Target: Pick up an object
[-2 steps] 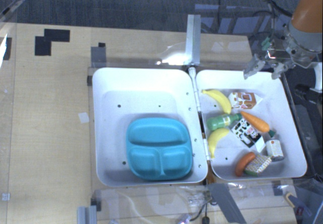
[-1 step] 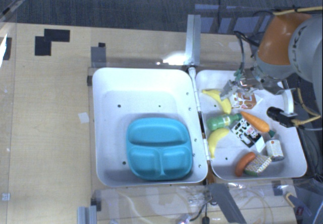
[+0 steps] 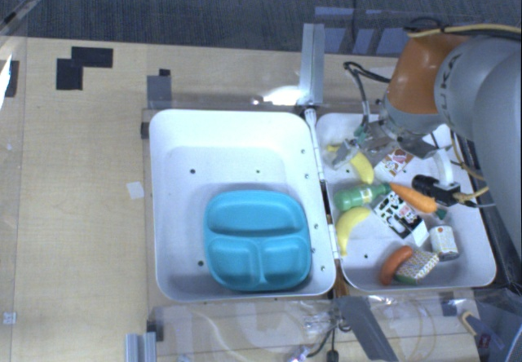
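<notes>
I am looking at a small yellow object [image 3: 361,166] lying in the upper left part of the right bin [image 3: 481,267], just above a green bottle [image 3: 361,196] and a banana [image 3: 349,226]. It is the piece nearest the pincer [image 3: 369,143], so I am treating it as the likely target. To do this grasp well, I am judging that the approach should be straight down, centred on the yellow piece, keeping off the bin's dividing wall and the green bottle beside it. The pincer is sitting low over that corner, seemingly touching or nearly touching the yellow piece, but I cannot tell how far open it is or whether it is gripping anything. A blue divided tray [image 3: 258,240] is sitting in the left bin [image 3: 175,189].
</notes>
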Controlling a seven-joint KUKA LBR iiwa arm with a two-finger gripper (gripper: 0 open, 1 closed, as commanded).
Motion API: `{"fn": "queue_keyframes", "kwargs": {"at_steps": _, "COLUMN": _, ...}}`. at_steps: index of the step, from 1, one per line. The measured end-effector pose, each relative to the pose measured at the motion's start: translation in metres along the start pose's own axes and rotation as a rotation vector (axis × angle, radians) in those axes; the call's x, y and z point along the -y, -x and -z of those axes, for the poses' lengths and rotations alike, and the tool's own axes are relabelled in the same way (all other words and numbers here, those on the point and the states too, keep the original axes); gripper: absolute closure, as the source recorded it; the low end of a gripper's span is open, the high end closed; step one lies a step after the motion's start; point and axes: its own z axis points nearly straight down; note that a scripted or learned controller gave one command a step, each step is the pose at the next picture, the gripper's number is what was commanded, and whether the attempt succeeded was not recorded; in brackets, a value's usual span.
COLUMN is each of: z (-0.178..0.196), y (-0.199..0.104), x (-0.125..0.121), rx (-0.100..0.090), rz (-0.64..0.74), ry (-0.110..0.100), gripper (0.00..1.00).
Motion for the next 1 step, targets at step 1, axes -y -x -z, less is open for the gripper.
{"fn": "queue_keyframes", "kwargs": {"at_steps": 1, "z": 0.0135, "y": 0.0003, "x": -0.0027, "rx": 0.001, "rz": 0.0, "ry": 0.007, "gripper": 1.0}}
